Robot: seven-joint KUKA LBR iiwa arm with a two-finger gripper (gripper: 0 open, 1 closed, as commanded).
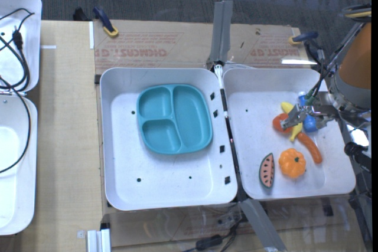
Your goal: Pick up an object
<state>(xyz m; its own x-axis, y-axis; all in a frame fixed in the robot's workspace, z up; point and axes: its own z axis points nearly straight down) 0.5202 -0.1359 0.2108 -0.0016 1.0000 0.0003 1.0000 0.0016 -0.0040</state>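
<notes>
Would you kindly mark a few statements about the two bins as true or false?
1. The teal divided plate lies in the left bin. True.
2. The watermelon slice sits on the plate. False: it lies in the right bin.
3. The toy pumpkin is beside the watermelon slice. True.
4. The claw hovers above the left bin. False: it is over the right bin, among the toys near the carrot.

Fixed overhead camera, slanted downward, both white bins (112,144) in frame
</notes>
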